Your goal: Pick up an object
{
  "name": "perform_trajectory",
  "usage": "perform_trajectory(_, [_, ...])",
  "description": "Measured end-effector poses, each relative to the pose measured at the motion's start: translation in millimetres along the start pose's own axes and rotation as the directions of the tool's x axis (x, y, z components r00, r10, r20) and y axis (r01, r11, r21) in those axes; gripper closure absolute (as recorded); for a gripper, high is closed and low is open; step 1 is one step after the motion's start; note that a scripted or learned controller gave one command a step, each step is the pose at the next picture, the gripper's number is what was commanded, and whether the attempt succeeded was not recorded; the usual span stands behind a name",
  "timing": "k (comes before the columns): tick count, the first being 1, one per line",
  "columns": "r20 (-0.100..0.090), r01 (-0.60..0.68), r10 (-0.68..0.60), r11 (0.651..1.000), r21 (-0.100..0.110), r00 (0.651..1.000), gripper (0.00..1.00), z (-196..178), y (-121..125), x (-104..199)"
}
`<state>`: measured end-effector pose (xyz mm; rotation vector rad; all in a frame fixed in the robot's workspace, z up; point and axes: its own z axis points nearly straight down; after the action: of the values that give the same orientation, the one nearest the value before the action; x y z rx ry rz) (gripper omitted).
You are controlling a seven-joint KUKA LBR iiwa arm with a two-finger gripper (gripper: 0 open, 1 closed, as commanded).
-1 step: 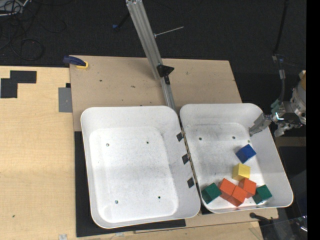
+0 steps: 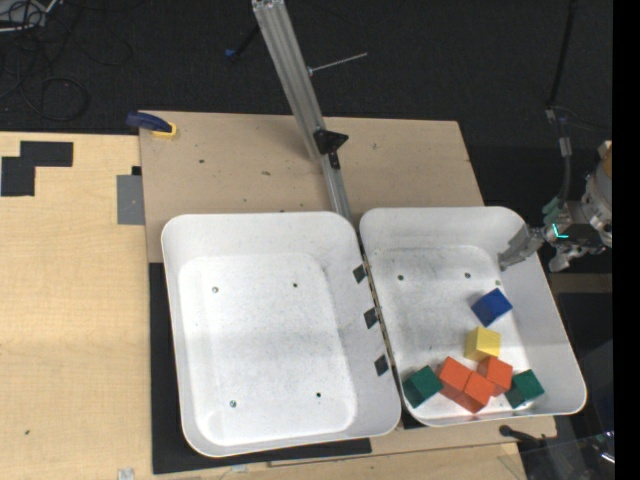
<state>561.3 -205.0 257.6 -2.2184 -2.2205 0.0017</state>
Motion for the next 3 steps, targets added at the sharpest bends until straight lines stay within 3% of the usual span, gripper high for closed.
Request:
perform_trajectory(2, [-0.002,-0.001,0.001,1.0,0.007,1.0,0.0,120.3,-10.7,-2.1])
perform_trajectory(3, [0.002,-0.002,0.002,1.0,-0.003,1.0,0.0,166.1,-9.7,-2.5])
